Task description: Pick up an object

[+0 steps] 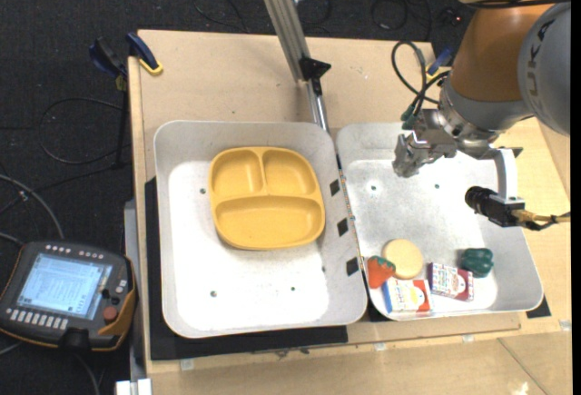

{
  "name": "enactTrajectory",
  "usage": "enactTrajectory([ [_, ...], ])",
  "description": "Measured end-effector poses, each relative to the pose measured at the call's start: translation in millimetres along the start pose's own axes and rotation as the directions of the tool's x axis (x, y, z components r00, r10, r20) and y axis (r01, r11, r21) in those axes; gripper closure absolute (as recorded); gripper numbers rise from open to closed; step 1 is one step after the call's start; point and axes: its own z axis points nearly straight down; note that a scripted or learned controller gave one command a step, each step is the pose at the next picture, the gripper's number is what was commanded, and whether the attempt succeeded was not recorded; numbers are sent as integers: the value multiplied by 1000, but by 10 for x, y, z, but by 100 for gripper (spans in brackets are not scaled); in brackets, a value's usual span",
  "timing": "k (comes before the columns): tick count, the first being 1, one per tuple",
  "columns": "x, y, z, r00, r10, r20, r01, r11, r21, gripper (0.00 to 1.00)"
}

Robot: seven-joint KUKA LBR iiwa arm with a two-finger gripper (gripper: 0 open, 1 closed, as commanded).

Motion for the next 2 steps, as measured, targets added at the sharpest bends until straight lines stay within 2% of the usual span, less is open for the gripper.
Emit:
enactTrajectory([
  [2,1074,-63,58,1000,-1,0,1,1000,0,100],
])
